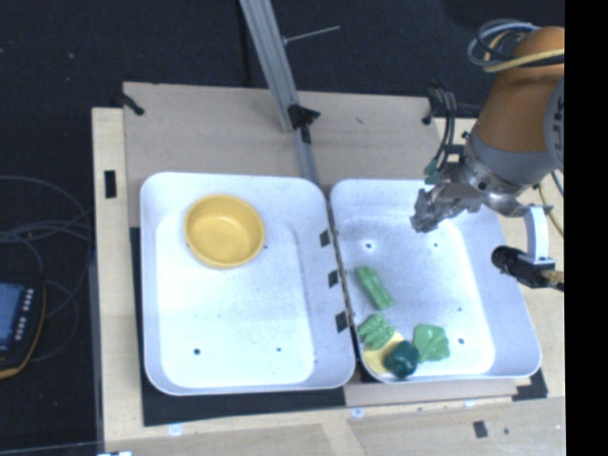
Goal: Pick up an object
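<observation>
Camera view has the gripper (425,213) poised over the right bin's (475,255) far edge — finger state unreadable — green pieces (373,287) clustered at its near-left corner, likely the pick targets.

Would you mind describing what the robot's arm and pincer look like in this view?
The arm is a rounded grey body topped by a broad orange band above the wrist. Pale looped cables sit at its upper end. The pincer is a small dark grey metal assembly at the arm's tip. A white bracket with a black cylindrical part hangs off the arm's side.
</observation>
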Controlling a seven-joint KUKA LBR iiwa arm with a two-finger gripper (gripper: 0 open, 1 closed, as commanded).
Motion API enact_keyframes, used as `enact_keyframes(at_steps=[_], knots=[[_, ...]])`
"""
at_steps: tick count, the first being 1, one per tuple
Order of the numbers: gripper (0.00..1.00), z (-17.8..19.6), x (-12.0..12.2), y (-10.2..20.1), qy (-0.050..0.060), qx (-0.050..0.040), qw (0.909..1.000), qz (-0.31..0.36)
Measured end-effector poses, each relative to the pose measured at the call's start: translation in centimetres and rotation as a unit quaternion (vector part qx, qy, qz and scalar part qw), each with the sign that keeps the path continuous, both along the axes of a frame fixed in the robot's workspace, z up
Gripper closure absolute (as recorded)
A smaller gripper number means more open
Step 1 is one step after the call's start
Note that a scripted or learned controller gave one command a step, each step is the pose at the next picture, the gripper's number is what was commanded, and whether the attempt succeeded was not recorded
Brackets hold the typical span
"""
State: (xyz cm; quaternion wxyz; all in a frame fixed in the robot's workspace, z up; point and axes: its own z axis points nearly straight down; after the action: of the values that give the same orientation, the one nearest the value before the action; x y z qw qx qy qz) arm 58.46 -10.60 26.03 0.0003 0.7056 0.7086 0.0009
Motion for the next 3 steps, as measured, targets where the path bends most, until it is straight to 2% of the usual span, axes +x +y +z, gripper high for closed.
enact_keyframes(at_steps=[2, 3], knots=[[1.0, -2.3, 0.5, 9.8, 0.001, -0.0005, 1.0, -0.001], [1.0, -2.0, 1.4, 14.4, 0.001, 0.0001, 1.0, -0.001]])
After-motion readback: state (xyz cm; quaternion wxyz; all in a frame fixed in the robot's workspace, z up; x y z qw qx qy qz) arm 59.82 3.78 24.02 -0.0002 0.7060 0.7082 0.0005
